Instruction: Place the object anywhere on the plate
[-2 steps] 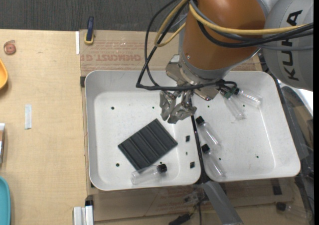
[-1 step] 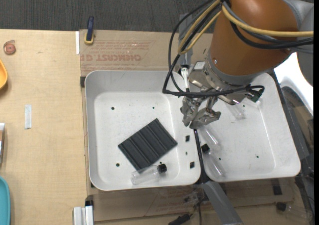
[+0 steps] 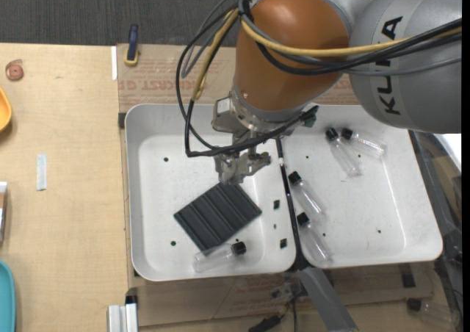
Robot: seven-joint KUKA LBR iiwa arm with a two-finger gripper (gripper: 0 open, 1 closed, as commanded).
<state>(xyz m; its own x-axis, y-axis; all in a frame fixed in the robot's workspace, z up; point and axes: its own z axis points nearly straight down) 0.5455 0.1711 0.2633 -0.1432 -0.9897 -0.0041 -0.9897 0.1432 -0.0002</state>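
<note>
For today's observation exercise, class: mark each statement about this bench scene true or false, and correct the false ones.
1. The dark ribbed plate lies in the left bin. True.
2. The gripper hangs over the right bin. False: it hangs over the left bin, just above the plate's upper corner.
3. A clear black-capped tube lies beside the plate's lower edge. True.
4. The right bin holds a red ball. False: it holds clear tubes with black caps.
5. A blue-handled tool lies beyond the bins. True.
</note>
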